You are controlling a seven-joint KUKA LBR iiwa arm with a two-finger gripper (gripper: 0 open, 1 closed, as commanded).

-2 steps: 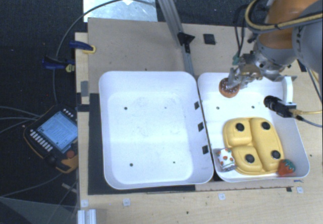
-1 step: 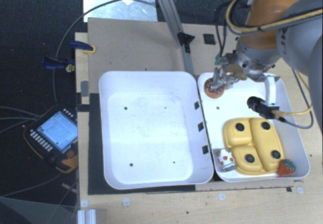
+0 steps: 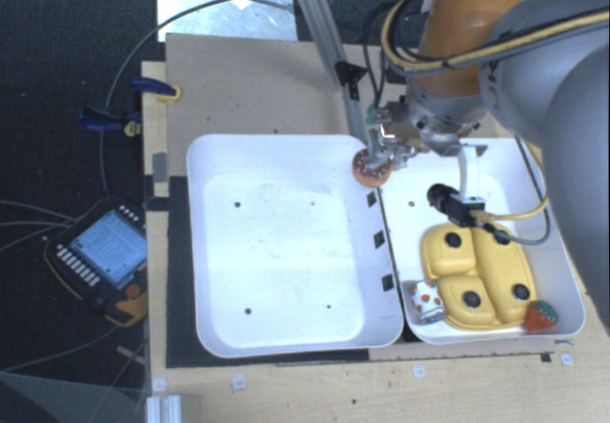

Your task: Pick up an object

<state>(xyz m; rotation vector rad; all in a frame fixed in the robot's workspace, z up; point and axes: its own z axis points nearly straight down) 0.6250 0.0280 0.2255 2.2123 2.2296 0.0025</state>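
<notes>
Camera view: 2 shallow white bins sit side by side on the tabletop (image 3: 248, 88). The left bin (image 3: 276, 240) shows only its bare white floor with small dark dots. The right bin (image 3: 496, 185) carries a yellow moulded toy (image 3: 477, 276) with dark round spots, lying toward the near wall; a small white patterned item (image 3: 425, 300) rests just beside the toy's left near corner, and a red strawberry-like piece (image 3: 543, 316) lies at the bin's near right corner, touching or just beside the toy. The grey arm with its orange band (image 3: 472, 16) reaches in from the right, and the hand (image 3: 381, 147) hangs over the far end of the wall shared by the 2 bins. A small round orange-brown object (image 3: 370, 170) sits directly below the hand at that wall, apparently at the fingertips; whether the hand grips it, or how far the hand is open, cannot be told. A handheld control pendant (image 3: 103, 251) lies on the floor to the left of the tabletop.
</notes>
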